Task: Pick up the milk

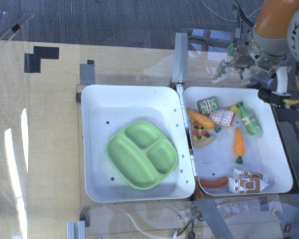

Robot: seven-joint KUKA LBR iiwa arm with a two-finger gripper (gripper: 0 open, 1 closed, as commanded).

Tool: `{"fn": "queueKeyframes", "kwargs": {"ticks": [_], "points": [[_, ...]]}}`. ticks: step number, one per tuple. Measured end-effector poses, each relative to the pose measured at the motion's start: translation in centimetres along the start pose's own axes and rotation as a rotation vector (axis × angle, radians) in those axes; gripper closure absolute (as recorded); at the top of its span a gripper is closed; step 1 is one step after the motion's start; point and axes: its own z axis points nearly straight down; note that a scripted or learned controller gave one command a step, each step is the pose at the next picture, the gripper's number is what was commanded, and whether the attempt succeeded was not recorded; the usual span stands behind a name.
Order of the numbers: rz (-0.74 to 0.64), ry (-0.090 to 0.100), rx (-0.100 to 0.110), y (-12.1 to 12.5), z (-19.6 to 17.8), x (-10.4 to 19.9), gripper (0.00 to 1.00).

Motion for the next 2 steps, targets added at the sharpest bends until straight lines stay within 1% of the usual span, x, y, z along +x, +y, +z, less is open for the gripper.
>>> {"fn": "queueKeyframes", "kwargs": {"ticks": [1, 2], "points": [[-0.045, 0.0, 0.0, 0.0, 10.7, -3.6, 0.0], [-0.205, -0.001, -0.005, -3.4, 16.6, -3.3, 0.0]]}}
